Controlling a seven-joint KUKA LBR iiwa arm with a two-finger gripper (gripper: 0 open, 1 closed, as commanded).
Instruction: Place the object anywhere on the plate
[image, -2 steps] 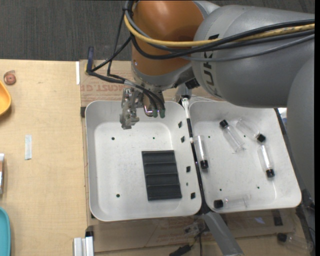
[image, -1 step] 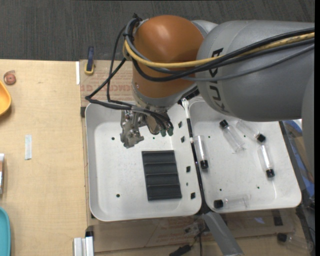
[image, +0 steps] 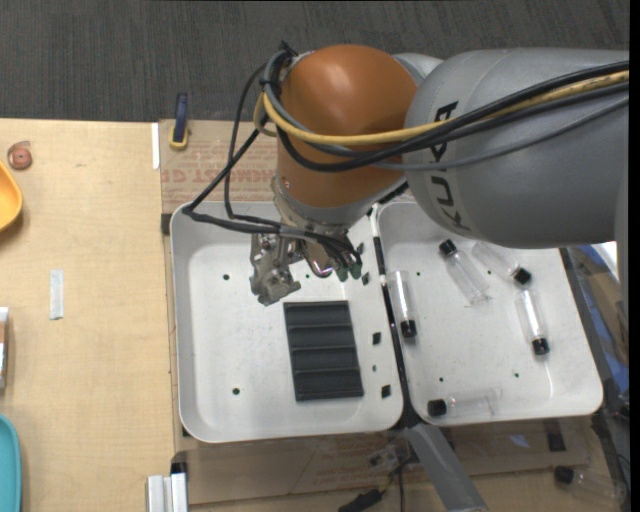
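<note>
The gripper (image: 272, 282) hangs over the left bin (image: 200, 330), toward its far edge, just off the far left corner of the black plate (image: 322, 350). I cannot tell whether it is wide or narrow. Clear tubes (image: 465, 270) lie scattered in the right bin (image: 570, 390).

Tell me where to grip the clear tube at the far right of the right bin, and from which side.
Probably mid-length on the clear tube, coming straight down and closing across its thin width. It lies flat in the right bin, with bare floor along both long sides; its black cap offers less length.
</note>
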